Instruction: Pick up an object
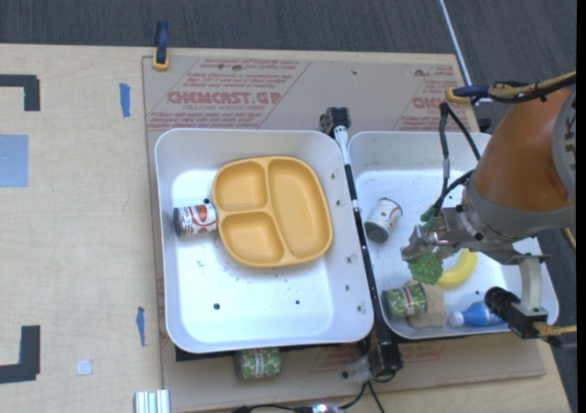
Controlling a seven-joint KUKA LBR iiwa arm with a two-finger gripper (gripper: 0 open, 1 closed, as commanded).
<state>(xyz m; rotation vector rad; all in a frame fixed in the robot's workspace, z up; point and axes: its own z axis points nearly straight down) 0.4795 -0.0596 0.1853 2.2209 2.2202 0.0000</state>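
Gripper: I see the two-finger gripper (428,246) low in the right white bin (403,150), right of frame centre; whether it is spread or pinching, I cannot tell.
Below it: green leafy toy (426,268), touching a yellow plastic banana (460,268).
Nearby: small white cup (382,219) lying tipped, upper left of the gripper.
Left white bin (256,324): yellow three-compartment plate (272,211), small red-and-white can (195,218) against its left edge.

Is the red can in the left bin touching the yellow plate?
Touching. The camera view shows the red can lying on its side with its right end tucked against the yellow plate's left rim, with no white bin floor visible between them.
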